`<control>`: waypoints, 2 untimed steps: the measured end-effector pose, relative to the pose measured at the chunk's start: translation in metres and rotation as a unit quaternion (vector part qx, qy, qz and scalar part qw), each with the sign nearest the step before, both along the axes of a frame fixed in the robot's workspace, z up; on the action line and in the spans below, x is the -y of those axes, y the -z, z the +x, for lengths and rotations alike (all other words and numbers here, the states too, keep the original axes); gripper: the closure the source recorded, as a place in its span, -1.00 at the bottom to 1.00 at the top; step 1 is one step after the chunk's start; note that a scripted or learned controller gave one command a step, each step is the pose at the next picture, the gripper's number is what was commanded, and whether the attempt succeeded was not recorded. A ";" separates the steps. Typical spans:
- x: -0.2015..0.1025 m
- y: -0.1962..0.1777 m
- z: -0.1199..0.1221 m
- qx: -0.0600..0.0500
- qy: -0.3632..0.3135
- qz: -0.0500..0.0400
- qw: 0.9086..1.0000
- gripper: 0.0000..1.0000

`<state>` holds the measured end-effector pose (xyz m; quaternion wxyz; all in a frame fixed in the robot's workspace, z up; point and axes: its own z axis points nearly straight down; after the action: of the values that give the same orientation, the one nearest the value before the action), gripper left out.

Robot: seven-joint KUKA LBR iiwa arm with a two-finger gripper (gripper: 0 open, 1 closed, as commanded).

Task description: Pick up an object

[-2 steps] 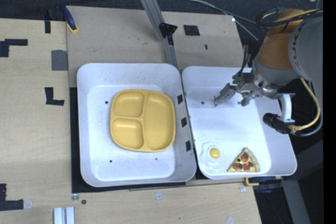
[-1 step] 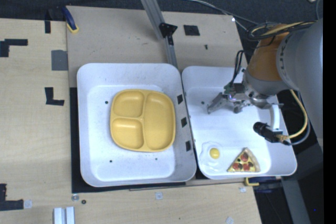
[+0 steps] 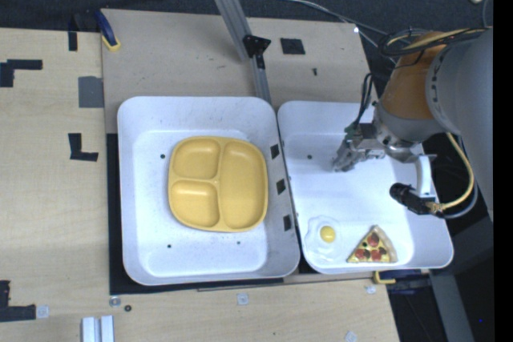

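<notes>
A yellow three-compartment plate (image 3: 218,183) lies in the left bin (image 3: 144,252). In the right bin (image 3: 317,128), a toy fried egg (image 3: 325,235) sits at the near edge, with a toy pizza slice (image 3: 373,247) just right of it. My gripper (image 3: 345,160) hangs low over the middle of the right bin, well behind the egg and the pizza slice. Its fingers point down and left, and nothing shows between them. Their spacing is too small to read.
A grey metal post (image 3: 232,4) slants up from the gap between the bins at the back. Black and yellow cables (image 3: 449,200) loop along the right bin's right side. The wooden bench (image 3: 48,172) spreads to the left.
</notes>
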<state>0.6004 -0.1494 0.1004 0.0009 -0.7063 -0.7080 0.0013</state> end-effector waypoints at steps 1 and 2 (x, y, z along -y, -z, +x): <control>-0.001 -0.050 -0.010 0.002 0.001 0.000 1.000 1.00; -0.005 -0.093 -0.008 0.003 0.000 0.000 1.000 1.00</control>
<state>0.5922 -0.1441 0.1934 -0.0010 -0.7065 -0.7077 -0.0007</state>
